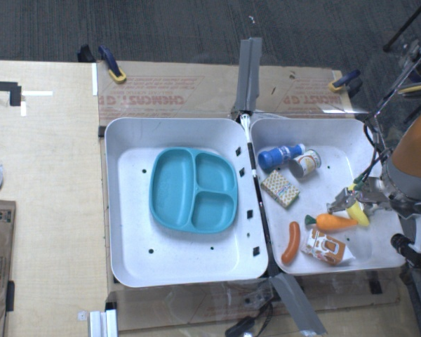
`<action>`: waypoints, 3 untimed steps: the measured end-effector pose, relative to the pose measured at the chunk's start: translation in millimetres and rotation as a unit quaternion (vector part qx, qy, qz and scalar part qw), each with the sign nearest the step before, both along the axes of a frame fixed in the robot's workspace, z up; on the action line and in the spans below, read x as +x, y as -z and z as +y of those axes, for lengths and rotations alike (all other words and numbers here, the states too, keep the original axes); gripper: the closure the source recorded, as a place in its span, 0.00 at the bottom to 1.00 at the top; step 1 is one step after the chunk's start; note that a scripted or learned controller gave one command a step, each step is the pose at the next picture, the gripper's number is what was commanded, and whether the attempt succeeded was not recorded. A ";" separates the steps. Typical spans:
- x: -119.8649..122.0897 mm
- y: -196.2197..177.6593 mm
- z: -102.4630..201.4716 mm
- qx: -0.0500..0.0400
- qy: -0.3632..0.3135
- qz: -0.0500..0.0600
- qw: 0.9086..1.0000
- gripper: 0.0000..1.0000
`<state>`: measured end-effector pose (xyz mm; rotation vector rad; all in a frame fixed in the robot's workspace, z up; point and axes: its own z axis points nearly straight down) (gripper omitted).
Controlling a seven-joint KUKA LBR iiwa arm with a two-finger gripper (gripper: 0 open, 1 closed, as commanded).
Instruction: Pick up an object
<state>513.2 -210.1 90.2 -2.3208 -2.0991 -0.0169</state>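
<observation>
Gripper: I see my gripper [345, 201] low in the right bin [337, 133], beside the carrot [335, 222]; I cannot tell its state.
Targets: carrot, banana [358, 213], sausage [290, 242], packet [326, 247] crowd together near the front wall, I judge awkward.
Room: bottle [279, 156], can [306, 164], box [280, 188] lie looser.
Left bin [119, 188]: blue plate [194, 189].

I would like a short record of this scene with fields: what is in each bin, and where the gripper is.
left bin: one teal divided plate
right bin: blue bottle, small can, patterned box, sausage, carrot, yellow item, orange-and-white packet
gripper: low over the right bin's right side, beside the carrot and yellow item
held object: none seen between the fingers
</observation>
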 end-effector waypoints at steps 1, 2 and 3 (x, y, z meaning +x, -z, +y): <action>-0.9 -4.9 -3.2 -0.003 0.002 0.003 1.000 1.00; 22.3 2.4 10.6 -0.007 -0.033 0.002 0.999 1.00; 35.4 -100.5 63.5 -0.008 -0.020 0.003 1.000 1.00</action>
